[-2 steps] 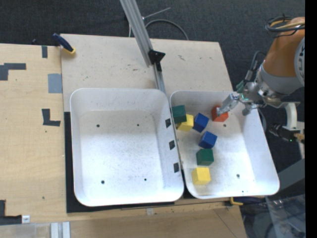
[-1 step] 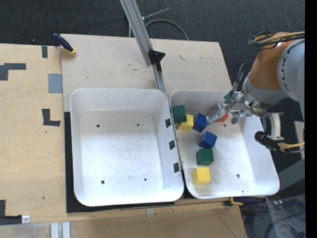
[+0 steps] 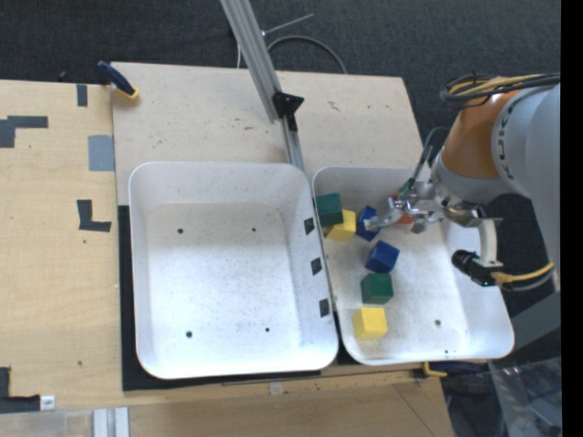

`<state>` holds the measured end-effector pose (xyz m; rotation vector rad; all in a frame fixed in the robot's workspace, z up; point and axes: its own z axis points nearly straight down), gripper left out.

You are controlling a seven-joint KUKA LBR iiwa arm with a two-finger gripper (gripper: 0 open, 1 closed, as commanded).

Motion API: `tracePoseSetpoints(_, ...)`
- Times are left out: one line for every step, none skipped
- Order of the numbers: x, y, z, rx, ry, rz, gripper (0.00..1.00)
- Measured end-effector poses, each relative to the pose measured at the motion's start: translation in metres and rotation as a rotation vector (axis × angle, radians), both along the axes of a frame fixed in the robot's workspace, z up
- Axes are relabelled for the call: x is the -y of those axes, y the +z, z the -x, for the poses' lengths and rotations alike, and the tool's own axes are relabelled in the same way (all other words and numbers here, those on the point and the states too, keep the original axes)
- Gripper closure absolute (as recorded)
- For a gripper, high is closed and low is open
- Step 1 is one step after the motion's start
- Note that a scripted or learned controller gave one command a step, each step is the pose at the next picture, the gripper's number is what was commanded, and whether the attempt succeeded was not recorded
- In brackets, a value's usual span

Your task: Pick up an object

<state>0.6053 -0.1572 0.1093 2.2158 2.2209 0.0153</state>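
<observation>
So the gripper (image 3: 393, 213) is down inside the right bin (image 3: 474, 321), near its upper middle, and honestly I can't tell how it's set, it's just a small metal blur from up here. Right at its 9 o'clock, pretty much touching, there's a blue block (image 3: 367, 221), which looks like the target. At that block's 9 o'clock sit a yellow block (image 3: 342, 228) and a green block (image 3: 329, 208), crowded together near the bin's left wall. Going toward 6 o'clock from the gripper: another blue block (image 3: 383, 257), then a green one (image 3: 376, 288), then a yellow one (image 3: 371, 321). The left bin (image 3: 146, 244) is off at 9 o'clock. My read: it's at the reach-and-grasp stage, nothing lifted yet. Next it needs to close squarely on that near blue block without nudging its neighbours, then lift straight up.
</observation>
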Motion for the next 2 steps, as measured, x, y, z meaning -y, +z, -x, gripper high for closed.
tracePoseSetpoints(0.001, 0.015, -0.003, 0.011, 0.002, 0.006, 1.00)
tracePoseSetpoints(-0.009, 0.069, -0.001, -0.005, 0.000, 0.005, 1.00)
